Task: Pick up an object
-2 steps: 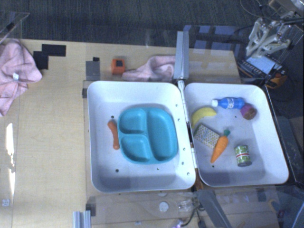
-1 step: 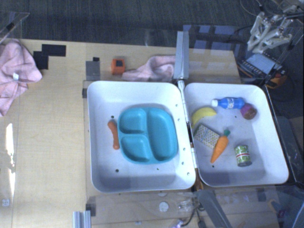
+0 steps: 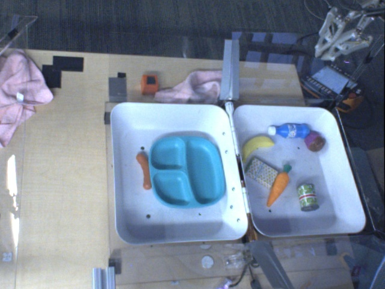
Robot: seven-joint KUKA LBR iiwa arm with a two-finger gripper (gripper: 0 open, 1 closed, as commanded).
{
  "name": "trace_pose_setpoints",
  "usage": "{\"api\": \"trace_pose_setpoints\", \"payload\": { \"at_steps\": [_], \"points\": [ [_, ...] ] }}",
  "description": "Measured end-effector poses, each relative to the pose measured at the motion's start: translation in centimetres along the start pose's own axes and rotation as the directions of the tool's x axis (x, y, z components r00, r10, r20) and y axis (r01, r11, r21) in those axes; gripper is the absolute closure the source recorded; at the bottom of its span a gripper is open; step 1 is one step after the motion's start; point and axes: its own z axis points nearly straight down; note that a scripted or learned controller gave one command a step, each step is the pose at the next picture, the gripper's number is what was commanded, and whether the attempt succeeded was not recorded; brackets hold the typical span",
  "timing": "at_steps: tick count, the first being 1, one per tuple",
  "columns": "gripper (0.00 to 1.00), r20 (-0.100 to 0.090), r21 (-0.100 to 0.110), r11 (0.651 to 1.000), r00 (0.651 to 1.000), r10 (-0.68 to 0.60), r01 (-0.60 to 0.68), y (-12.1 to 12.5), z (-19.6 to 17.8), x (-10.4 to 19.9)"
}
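Note:
The left bin [image 3: 123,221] holds a blue divided tray [image 3: 185,170] and a slim orange stick [image 3: 144,170] lying to the tray's left. In the right bin [image 3: 343,218] lie a yellow fruit [image 3: 257,144], a blue and white bottle [image 3: 290,130] on its side, a small purple round thing [image 3: 314,141], a grey patterned block [image 3: 262,172], a toy carrot [image 3: 278,186] and an upright green can [image 3: 308,197]. The carrot's tip touches the grey block.
A pink cloth [image 3: 21,92] hangs at the far left and another pink cloth [image 3: 192,86] lies behind the left bin. A small orange object [image 3: 149,83] and black blocks [image 3: 63,68] sit on the bench. Pale metal equipment [image 3: 346,32] stands at the top right.

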Motion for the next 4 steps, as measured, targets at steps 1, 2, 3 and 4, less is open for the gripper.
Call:
{"api": "trace_pose_setpoints", "payload": {
  "at_steps": [1,2,3,4],
  "points": [
    [1.0,0.013,0.01,1.0,1.0,0.0,0.0,-0.1,-1.4,-0.4],
    [1.0,0.027,0.02,1.0,1.0,0.0,0.0,-0.1,-2.8,-0.7],
    [1.0,0.04,0.031,1.0,0.999,-0.001,0.0,-0.2,-4.2,-1.1],
    [1.0,0.054,0.041,0.999,0.999,-0.002,0.0,-0.2,-5.6,-1.4]
  ]
}}
